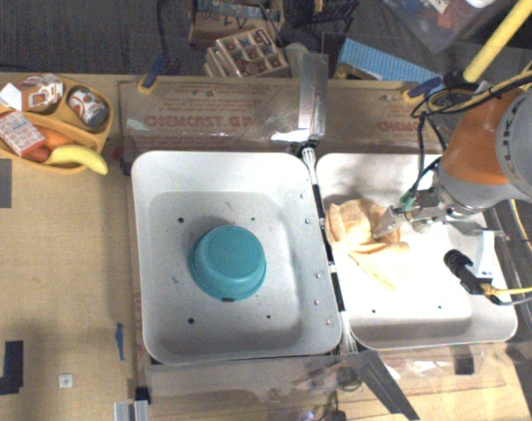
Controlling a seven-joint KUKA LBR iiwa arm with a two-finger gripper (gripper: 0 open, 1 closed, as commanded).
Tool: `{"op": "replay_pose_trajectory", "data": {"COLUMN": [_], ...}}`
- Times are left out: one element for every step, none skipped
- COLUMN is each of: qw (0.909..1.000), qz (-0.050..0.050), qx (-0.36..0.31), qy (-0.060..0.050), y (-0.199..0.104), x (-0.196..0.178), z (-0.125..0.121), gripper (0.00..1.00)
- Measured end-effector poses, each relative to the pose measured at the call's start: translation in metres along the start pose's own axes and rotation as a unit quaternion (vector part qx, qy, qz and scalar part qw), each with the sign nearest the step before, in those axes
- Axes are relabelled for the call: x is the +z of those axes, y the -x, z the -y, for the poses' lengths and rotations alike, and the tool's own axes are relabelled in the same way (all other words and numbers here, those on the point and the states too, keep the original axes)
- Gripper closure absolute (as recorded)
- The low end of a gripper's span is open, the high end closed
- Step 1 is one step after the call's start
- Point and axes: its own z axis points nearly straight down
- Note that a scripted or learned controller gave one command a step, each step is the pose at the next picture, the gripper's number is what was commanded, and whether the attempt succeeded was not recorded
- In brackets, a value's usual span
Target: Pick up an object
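Observation:
A teal bowl (pixel 229 261) lies upside down in the middle of the left bin (pixel 160 182). In the right bin (pixel 441 323), a tan bread-like lump (pixel 348 220) rests by the left wall. Pale yellow strips (pixel 377 261) lie just below and to the right of it. My gripper (pixel 391 224) is low in the right bin, at the right edge of the tan lump and above the yellow strips. The grey arm with its orange band (pixel 480 152) reaches in from the right.
An orange tray (pixel 11 143) with a banana (pixel 78 157), cans and small boxes sits on the bench at the far left. A cardboard wall (pixel 213 117) runs behind both bins. Clutter and cables lie beyond it.

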Motion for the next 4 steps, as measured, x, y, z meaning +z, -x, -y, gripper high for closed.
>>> {"op": "replay_pose_trajectory", "data": {"qw": [1.0,1.0,0.9999,0.9976], "qz": [0.0,0.0,-0.002,-0.001], "qx": [-0.001,0.0,0.009,0.07], "qy": [0.002,0.002,-0.005,-0.005], "y": [0.0,0.0,-0.058,-0.043], "x": [-0.011,-0.011,-0.085,-0.123], "z": [-0.001,-0.001,0.007,0.029], "gripper": [1.0,0.0,0.0,0.0]}}
